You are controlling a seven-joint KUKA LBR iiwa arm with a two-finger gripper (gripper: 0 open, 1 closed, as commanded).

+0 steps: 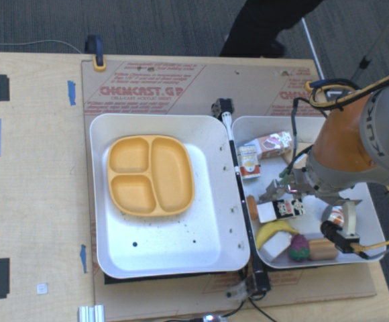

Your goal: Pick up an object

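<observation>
A: Where is the pincer (283, 192) seen?

B: It is seen low inside the right bin (375, 223), under the orange band of the arm (345, 146). Whether it is spread or pressed together cannot be told; the metal parts are too small and mixed with the objects.

A: Which objects are found near it?

B: A small black and white packet (277, 210) is seen just below the pincer, maybe touching it. A yellow banana (275, 231) lies under that, near the front wall. A purple and green piece (299, 247) is placed beside the banana. A red and white carton (249, 160) and a wrapped snack (273, 144) lie toward the back of the bin, apart from the pincer.

A: And the left bin (211, 247)?

B: A yellow divided plate (151, 175) is kept there, well apart from the pincer.
</observation>
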